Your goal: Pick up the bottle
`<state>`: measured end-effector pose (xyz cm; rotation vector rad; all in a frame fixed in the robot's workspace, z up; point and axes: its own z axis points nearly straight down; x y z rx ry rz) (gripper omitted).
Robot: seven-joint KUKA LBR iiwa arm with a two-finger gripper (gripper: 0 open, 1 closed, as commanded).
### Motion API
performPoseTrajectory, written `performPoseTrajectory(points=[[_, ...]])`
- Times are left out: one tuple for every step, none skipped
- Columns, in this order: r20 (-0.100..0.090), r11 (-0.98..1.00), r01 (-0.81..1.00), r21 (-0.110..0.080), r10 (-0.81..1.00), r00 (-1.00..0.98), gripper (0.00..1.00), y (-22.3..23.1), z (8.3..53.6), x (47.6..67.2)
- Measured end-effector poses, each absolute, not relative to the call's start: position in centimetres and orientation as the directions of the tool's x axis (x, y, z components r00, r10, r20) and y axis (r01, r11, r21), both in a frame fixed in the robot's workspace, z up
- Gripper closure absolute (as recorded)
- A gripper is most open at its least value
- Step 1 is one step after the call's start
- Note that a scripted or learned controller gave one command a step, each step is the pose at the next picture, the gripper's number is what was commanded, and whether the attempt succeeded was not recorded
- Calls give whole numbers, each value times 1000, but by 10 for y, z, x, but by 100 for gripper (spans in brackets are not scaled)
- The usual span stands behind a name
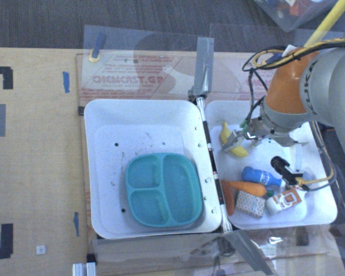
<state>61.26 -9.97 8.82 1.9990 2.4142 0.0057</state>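
Teal three-part plastic plate (161, 191) sits in one white bin (132, 125), but the blue plastic bottle (260, 176) lies sideways in the other white bin (319, 211), so the gripper (240, 138) hangs there, by a yellow banana (225, 134); I cannot tell if its jaws are apart.

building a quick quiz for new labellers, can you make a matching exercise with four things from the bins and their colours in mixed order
Things
1. divided plate
2. banana
3. bottle
4. carrot

Colours
a. orange
b. blue
c. teal
d. yellow

Pairs: 1-c, 2-d, 3-b, 4-a
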Motion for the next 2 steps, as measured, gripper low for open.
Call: performPoseTrajectory(points=[[-4,185,983,14,983,-185,100,-101,100,614],[-2,286,958,3,958,-286,100,-63,185,601]])
